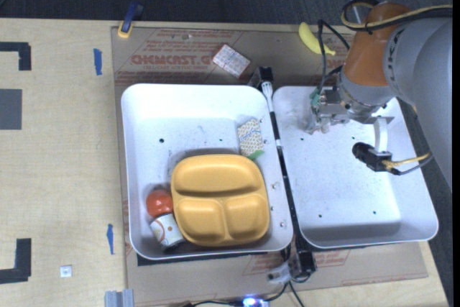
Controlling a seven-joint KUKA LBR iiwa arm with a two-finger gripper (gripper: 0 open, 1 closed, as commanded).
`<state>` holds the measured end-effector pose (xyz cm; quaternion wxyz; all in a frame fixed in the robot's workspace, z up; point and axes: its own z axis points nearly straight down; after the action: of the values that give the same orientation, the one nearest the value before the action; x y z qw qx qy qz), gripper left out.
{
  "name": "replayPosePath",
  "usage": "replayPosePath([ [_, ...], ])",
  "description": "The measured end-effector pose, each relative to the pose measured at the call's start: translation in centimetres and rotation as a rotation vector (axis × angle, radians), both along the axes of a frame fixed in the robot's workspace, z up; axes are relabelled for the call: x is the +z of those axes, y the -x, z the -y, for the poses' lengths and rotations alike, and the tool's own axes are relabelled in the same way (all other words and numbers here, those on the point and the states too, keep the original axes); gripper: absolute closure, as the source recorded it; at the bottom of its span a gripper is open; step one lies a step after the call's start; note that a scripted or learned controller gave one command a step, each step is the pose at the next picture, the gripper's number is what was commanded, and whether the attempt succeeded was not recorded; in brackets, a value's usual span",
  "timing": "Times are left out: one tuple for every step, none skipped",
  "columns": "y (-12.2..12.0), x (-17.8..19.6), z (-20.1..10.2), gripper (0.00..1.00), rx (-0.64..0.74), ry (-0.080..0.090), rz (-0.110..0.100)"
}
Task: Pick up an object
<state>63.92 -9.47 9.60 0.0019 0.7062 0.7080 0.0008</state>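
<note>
The gripper (321, 120) is positioned over the far left part of the right bin (402, 226), close to that bin's far left corner. Whether it is wide or narrow cannot be told, and no object is seen in it. The orange band (368, 54) is located directly above the wrist, and the grey arm (431, 75) extends from it toward the right edge of the view. A black fitting with a yellow cable (374, 156) is seen just right of and nearer than the gripper, above the right bin's floor.

The objects available for picking are located in the left bin (144, 104). A yellow compartment tray (218, 199) is placed in the near half of that bin. A red and white object (162, 216) is placed at the tray's left side, touching or nearly touching it, in the near left corner. A small patterned packet (250, 136) is placed just beyond the tray's far right corner, against the bin's right wall.

Both bins are set side by side on a brown cardboard sheet (172, 57). On the far part of that sheet, a small printed card (231, 60) is laid at a tilt. A yellow object (314, 39) is seen beyond the right bin, left of the orange band. A blue clamp (129, 18) is fitted at the sheet's far left corner.
</note>
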Motion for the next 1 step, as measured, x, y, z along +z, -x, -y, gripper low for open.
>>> replayPosePath([
  [-0.76,9.02,-7.97,1.00,0.000,-0.003,0.000],
])
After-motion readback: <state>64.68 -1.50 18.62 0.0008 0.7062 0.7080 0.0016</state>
